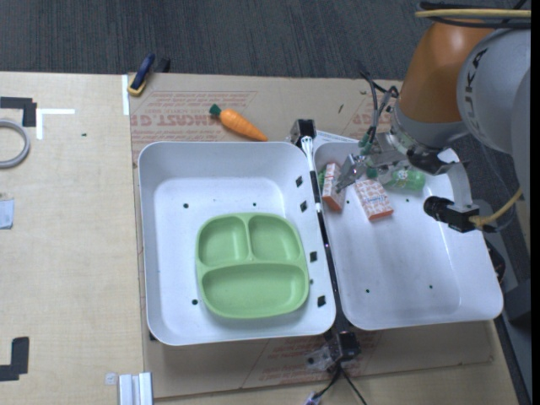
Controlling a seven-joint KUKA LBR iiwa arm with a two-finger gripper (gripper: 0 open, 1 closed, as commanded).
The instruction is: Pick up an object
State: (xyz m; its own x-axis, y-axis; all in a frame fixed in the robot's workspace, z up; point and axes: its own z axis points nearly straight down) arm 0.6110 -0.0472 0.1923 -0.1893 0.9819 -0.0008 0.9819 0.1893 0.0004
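Hovering over the right bin (422,294), your gripper (364,169) sits beside the cartons (371,199) — jaw state unreadable.

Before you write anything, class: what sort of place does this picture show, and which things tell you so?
Most likely a robot test bench in a lab. A grey and orange arm reaches over two white bins, tape marks sit on the benchtop, and the items are toys, such as a toy carrot.
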